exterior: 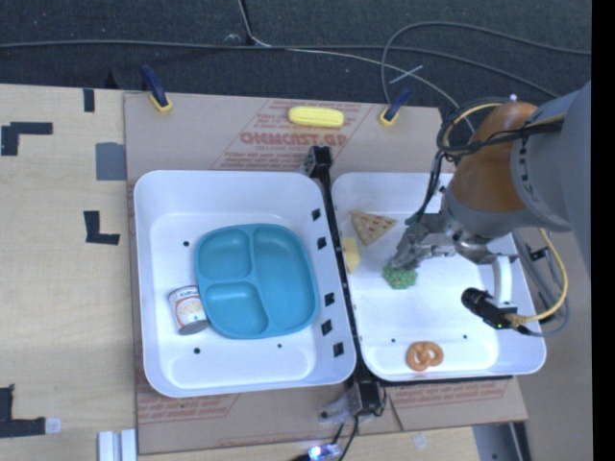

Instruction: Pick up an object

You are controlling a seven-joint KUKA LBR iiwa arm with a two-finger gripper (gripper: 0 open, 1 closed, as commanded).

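Pincer (411, 255) reaches down onto the green broccoli piece (401, 278) in the middle of the right bin (524, 353); whether it pinches it cannot be told. A pretzel (423, 356) lies near that bin's front edge.

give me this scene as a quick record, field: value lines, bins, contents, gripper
left bin: blue divided plate; small cup on its side against the plate's left edge
right bin: green broccoli piece, pizza slice wedge, pretzel, yellow piece at the left wall
gripper: directly over the broccoli piece; hold unclear
outside bins: yellow corn-like item on the cardboard behind them
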